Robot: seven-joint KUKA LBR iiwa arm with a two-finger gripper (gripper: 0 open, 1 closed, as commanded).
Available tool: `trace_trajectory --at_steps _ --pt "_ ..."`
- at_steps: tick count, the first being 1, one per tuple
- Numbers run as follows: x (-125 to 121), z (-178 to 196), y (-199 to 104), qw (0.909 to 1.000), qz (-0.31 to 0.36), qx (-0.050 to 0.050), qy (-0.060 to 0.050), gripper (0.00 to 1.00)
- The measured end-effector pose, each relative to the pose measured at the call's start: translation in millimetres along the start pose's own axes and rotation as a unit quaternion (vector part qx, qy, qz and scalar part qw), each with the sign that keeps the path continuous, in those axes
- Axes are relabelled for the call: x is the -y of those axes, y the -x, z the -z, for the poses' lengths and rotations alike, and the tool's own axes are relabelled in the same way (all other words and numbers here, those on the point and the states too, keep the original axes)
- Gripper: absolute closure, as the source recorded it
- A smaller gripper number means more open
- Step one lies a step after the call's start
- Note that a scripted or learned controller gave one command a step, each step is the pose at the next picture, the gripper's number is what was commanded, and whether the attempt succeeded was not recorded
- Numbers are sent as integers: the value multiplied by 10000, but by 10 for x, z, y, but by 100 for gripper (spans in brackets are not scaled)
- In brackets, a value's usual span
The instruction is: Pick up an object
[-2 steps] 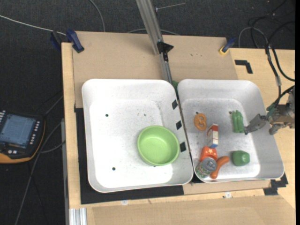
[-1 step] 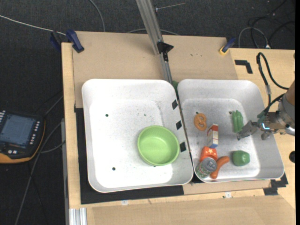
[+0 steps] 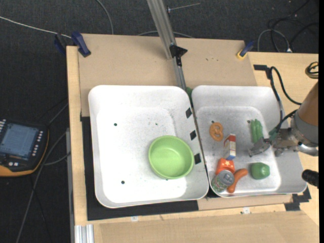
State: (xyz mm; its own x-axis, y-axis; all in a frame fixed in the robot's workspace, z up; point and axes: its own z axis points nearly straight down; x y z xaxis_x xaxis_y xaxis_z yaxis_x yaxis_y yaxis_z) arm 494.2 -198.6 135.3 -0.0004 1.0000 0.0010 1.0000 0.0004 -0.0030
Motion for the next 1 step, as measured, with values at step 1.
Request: trace_trajectory --at_steps 1 --pt "-12 124 4 10000 0 7 23 100"
